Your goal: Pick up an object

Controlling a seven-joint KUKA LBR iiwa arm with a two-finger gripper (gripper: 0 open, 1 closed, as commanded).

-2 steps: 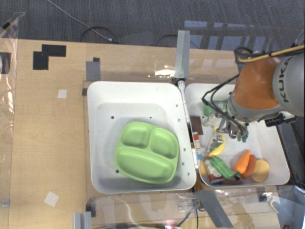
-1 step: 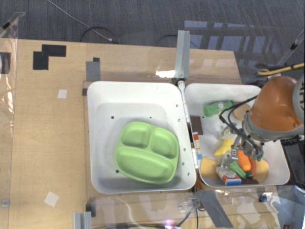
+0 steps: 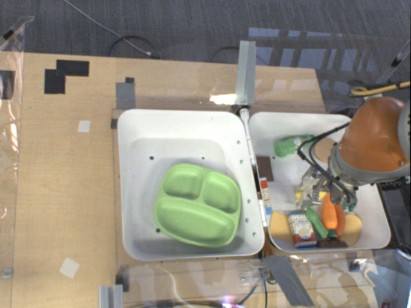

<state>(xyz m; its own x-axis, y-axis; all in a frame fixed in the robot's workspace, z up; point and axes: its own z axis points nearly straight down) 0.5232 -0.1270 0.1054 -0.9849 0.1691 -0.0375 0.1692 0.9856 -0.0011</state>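
Note:
My gripper (image 3: 323,201) reaches down into the right bin (image 3: 276,128), just above a pile of small objects near the bin's front. Under it lie an orange carrot-like piece (image 3: 329,216), a green stick (image 3: 314,219), a small red-and-white can (image 3: 300,228) and a yellow piece (image 3: 278,223). The orange wrist band (image 3: 380,136) hides much of the bin's right side. A green bottle-like object (image 3: 287,147) lies at the bin's back left.
The left bin (image 3: 138,133) holds a light green divided plate (image 3: 199,204) towards its front. A metal post (image 3: 246,72) stands behind the two bins. Black cables (image 3: 319,140) run from the wrist across the right bin.

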